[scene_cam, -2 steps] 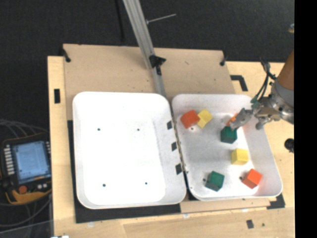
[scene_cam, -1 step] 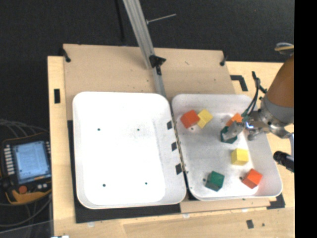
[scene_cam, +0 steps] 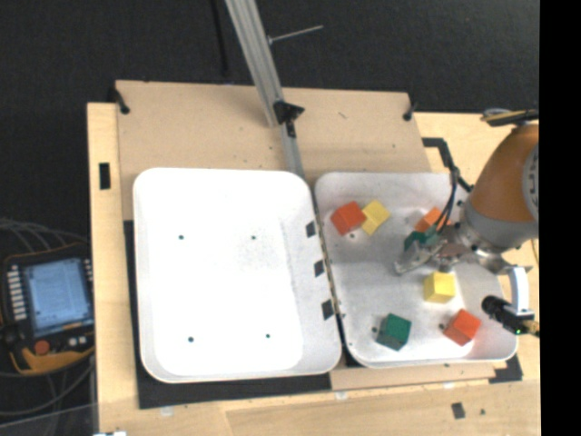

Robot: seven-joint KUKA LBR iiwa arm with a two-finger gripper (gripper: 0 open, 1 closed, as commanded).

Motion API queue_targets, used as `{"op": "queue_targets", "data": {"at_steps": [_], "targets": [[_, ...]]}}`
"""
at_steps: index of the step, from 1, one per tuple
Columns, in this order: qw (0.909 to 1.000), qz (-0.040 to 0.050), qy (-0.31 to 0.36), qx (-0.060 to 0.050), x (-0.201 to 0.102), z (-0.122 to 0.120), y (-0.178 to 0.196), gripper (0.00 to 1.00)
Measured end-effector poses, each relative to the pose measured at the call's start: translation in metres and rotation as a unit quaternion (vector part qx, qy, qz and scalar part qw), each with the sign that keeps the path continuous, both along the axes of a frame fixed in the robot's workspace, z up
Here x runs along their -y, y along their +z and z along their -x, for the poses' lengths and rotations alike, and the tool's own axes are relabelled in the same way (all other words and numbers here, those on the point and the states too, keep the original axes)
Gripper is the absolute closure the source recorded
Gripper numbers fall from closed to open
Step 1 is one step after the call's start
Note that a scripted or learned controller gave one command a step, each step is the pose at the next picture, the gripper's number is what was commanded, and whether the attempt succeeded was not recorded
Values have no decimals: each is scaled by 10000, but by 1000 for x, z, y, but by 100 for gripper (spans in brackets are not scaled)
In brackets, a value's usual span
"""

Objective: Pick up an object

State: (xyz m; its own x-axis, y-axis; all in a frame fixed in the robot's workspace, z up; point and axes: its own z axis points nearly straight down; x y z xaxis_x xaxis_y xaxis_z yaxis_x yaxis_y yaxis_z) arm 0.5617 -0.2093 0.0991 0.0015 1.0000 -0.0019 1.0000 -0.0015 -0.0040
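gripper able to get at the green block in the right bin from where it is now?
Probably yes. The green block sits alone near the right bin's front edge, apart from the yellow block and orange block; the gripper hangs just beyond it.

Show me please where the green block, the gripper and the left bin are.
green block [scene_cam: 394, 331], camera view, on its top face.
gripper [scene_cam: 410, 259], camera view, at its fingertips.
left bin [scene_cam: 145, 271], camera view, on its left rim.

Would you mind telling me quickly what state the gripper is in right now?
Gripper: low in the right bin, beside a yellow block; open or shut cannot be told.
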Motion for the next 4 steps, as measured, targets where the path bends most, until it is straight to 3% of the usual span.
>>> {"op": "queue_targets", "data": {"at_steps": [1, 3, 4], "targets": [[10000, -5, -26, 52, 0, -3, 15, 100], [10000, 5, 26, 61, 5, -9, 134, 100], [10000, -14, 45, 38, -48, 1, 146, 100]]}}
